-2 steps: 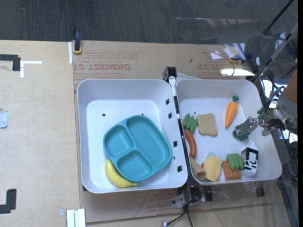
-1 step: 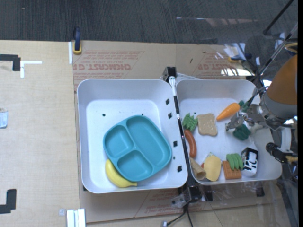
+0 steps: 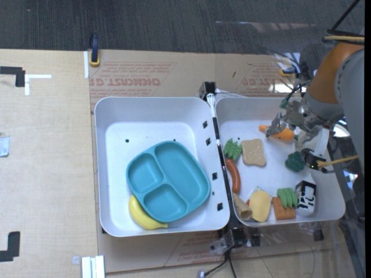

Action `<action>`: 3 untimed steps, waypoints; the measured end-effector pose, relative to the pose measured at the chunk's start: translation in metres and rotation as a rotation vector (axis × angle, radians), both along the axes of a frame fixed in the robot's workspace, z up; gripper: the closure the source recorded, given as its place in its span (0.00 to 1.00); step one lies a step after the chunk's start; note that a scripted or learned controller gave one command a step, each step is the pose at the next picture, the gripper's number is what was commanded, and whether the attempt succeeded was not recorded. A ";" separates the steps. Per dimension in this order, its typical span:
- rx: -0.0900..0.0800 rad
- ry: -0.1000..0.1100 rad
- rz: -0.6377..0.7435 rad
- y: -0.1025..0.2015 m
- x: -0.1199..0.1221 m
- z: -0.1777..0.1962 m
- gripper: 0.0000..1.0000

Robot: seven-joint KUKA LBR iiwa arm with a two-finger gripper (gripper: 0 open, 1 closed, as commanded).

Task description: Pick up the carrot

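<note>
Dark carpet is showing beyond the bench. Working in the right white bin [image 3: 333, 210], the grey two-finger gripper [image 3: 284, 126] is partly masking the small orange carrot [image 3: 279, 134] near the far wall; whether it is gripping is unclear. Mirrored printing on the cardboard sheet [image 3: 133, 81] is staying unreadable. Open floor is lying around the tan bread slice [image 3: 253, 153].

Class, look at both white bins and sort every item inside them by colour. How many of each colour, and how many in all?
Blue: 1, the divided plate
Yellow: 2, banana, cheese wedge
Green: 3, at
Orange: 2, carrot, block
Red: 1, sausage
Tan: 2, bread slice, cone
Black-and-white: 1, box
Total: 12
</note>
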State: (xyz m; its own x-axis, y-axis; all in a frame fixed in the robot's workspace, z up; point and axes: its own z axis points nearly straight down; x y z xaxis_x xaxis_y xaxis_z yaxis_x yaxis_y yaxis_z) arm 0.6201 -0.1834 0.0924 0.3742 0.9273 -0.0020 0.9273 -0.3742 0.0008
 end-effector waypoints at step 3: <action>-0.006 0.002 0.016 0.000 0.001 0.019 1.00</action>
